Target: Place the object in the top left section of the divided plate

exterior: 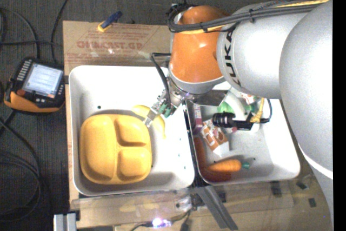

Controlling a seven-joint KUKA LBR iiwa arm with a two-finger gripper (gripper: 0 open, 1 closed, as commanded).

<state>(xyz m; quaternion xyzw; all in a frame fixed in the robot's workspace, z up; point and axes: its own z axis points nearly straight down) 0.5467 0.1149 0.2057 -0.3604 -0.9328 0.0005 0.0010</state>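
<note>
A yellow divided plate [115, 147] lies in the left white bin [92, 81], towards its front left. A yellow banana [142, 111] lies just past the plate's far right corner, curving down to the right. My gripper [157, 111] is low over the middle of the banana, at the plate's edge, and it hides part of the fruit. The plate's sections hold nothing.
The right bin [281, 167] holds a carrot [227, 165], a brown sausage-like piece [200, 151], an orange packet [214, 138] and a white and green item [238, 101]. The arm's large body hangs over the bins' divider. A teach pendant [35, 85] rests left of the bench.
</note>
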